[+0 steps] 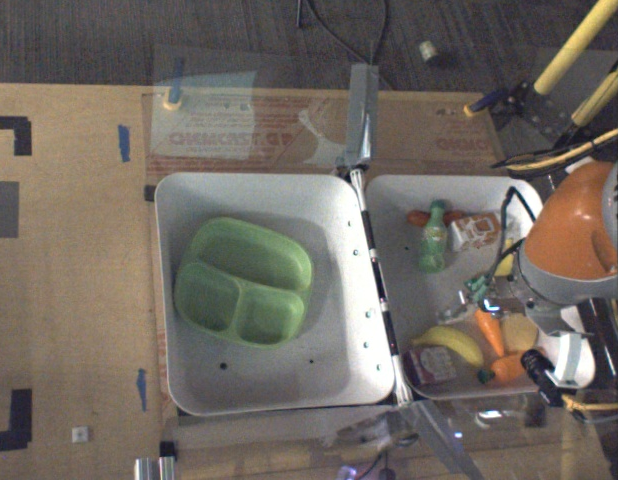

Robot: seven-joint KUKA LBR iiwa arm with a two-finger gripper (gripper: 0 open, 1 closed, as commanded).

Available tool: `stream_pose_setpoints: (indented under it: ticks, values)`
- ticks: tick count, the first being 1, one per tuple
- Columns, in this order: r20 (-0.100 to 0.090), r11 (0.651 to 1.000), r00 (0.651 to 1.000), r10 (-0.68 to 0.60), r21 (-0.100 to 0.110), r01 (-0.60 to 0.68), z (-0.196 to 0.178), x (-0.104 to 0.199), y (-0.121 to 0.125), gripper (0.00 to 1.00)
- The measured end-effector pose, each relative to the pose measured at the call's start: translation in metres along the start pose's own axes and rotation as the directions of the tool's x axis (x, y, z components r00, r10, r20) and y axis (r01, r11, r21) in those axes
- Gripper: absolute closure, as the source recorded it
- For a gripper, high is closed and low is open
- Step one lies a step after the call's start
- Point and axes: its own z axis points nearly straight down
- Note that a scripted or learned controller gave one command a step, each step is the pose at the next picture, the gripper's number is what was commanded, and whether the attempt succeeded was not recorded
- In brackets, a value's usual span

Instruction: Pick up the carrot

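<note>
The carrot [490,333] is a short orange piece lying at a slant in the near right part of the right bin [389,218]. My gripper [475,296] hangs just above and a little left of the carrot's upper end, under the arm's orange band [579,230]. Nothing shows held in it. The wrist covers the bin's right side.
Around the carrot lie a banana [451,344], a purple packet [433,365], a pale yellow item [519,333] and another orange piece [507,368]. Farther back stand a green bottle [434,238] and a small carton [473,231]. The left bin holds a green divided plate [244,281].
</note>
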Motion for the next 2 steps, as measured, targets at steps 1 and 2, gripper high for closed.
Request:
stream_pose_setpoints:
  ticks: [1,2]
  values:
    - [0.005,1.000,1.000,0.009,-0.005,-0.009,-0.011,-0.005,0.000,1.00]
    - [0.000,1.000,1.000,0.007,0.008,-0.007,-0.060,-0.065,0.033,1.00]
